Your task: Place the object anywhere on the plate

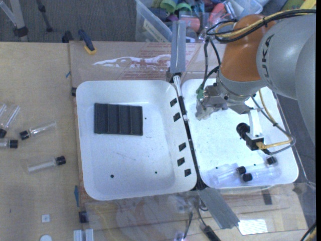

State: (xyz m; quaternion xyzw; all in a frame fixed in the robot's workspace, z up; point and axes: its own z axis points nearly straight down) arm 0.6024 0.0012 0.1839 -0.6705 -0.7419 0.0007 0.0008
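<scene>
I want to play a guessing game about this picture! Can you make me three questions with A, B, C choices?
1. Where does the flat black ribbed plate lie?
A. left white bin
B. right white bin
C. on the wooden bench

2. What colour is the band above the grey robot arm's wrist?
A. green
B. orange
C. blue

3. How do the clear plastic tubes with black caps in the right bin sit?
A. standing upright
B. lying flat
C. stacked on the plate

Answers: 1 A, the plate rests on the left bin's floor. 2 B, the band is orange. 3 B, the tubes lie flat along the near edge.
</scene>
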